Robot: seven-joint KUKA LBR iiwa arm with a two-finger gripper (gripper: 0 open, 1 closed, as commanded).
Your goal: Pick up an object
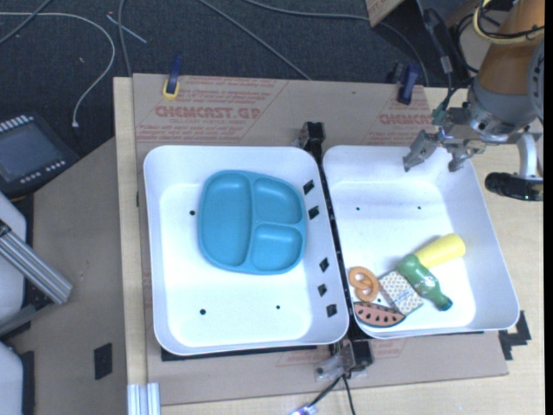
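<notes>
Watermelon slice toy (380,315) lies at the near edge of the right bin (484,232), touching a pretzel (363,281) and a small checkered packet (399,291). Just beside them, green bottle (425,282) lies on its side, with a yellow cylinder (439,250) against its far end. All of these cluster in the near part of the right bin. Left bin (173,301) holds a blue divided plate (252,222), roughly centred. Gripper (437,155) hangs over the far edge of the right bin, well apart from the cluster; jaws spread apart, nothing between them. Cardboard sheet (259,102) covers the bench under both bins.
</notes>
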